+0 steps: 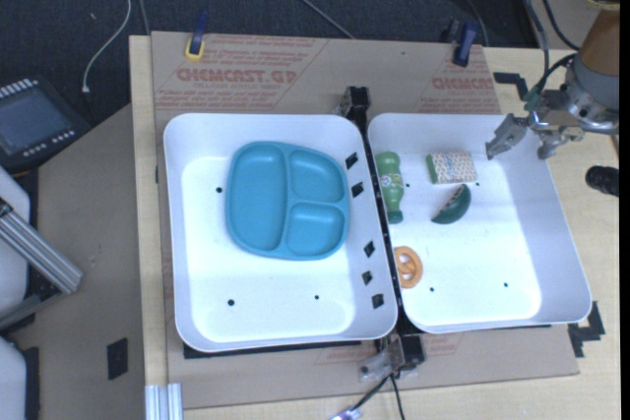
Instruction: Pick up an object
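The right bin (532, 251) holds a green bottle (391, 185) by its left wall, a speckled tan block (452, 167), a dark green curved piece (454, 206) and an orange pretzel-like ring (408, 265). My gripper (525, 139) hangs over the bin's upper right corner, to the right of the tan block. Its two fingers (502, 140) stand apart, open, with nothing between them.
The left bin (197, 290) carries a blue divided plate (287, 200). Clips (358, 99) join the bins along the centre seam. Cables trail over the floor behind the bench, and a cardboard sheet (246, 64) lies under both bins.
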### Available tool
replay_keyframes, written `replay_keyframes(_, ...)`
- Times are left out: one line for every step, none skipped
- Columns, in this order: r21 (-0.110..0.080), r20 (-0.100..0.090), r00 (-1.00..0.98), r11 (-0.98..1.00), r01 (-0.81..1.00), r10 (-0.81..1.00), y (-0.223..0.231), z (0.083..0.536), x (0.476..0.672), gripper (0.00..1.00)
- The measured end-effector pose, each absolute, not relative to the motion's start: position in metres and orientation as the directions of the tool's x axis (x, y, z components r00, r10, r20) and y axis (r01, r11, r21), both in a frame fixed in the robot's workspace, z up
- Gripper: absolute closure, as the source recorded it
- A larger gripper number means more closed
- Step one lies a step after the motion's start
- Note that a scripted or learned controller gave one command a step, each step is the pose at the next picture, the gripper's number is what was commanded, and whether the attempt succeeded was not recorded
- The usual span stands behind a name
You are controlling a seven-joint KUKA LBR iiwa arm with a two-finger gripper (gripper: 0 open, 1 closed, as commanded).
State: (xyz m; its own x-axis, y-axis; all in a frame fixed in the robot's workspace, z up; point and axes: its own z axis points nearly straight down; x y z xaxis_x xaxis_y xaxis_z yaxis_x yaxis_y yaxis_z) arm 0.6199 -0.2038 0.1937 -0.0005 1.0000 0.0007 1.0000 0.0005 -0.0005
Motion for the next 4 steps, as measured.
replay_keyframes(-0.006, 0.002, 0.0, 0.0, 1.0, 1.0, -0.211, 0.134, 0.622, 0.0)
replay_keyframes(-0.005, 0.002, -0.001, 0.001, 1.0, 1.0, -0.21, 0.082, 0.621, 0.0)
replay_keyframes(0.002, 0.0, -0.002, 0.002, 1.0, 1.0, -0.21, 0.097, 0.623, 1.0)
replay_keyframes(0.006, -0.003, -0.001, 0.001, 1.0, 1.0, -0.218, 0.154, 0.631, 1.0)
